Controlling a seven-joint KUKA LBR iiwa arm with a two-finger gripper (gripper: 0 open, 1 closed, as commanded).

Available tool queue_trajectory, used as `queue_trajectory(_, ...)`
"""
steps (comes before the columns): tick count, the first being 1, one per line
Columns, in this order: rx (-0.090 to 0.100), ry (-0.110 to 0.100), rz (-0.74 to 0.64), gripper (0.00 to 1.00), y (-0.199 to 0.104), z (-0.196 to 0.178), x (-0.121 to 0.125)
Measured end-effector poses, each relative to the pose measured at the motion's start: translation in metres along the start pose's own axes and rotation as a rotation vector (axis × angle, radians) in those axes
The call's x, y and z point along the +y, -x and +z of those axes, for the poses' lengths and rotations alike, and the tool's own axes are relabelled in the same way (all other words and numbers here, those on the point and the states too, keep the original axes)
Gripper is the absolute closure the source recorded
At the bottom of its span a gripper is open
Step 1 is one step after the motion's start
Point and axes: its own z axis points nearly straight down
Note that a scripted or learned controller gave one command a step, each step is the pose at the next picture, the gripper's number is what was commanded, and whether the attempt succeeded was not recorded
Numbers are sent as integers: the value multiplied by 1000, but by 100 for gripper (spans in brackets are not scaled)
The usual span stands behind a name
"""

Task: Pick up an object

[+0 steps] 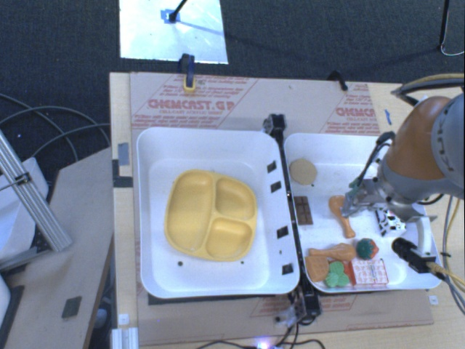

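Note:
My gripper [354,202] hangs low over the middle of the right bin [341,145], with the grey arm and its orange band reaching in from the right. Its tip is right beside the upper end of an orange drumstick-shaped toy [341,217]; I cannot tell if they touch. Around it lie a round tan disc [303,171], a brown chocolate bar [304,210], a flat orange piece [325,257], a green piece [336,275], a strawberry [366,249] and a red-and-white packet [371,272]. A black-and-white patterned item [389,221] lies partly under the wrist.
The left bin [156,195] holds a yellow compartment tray [211,214]. A black divider with clips [285,195] runs between the two bins. Bare bin floor shows at the top of the right bin.

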Motion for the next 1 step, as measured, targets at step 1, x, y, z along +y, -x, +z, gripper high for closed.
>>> queue_trajectory(1,0,-1,0,0,0,0,0)
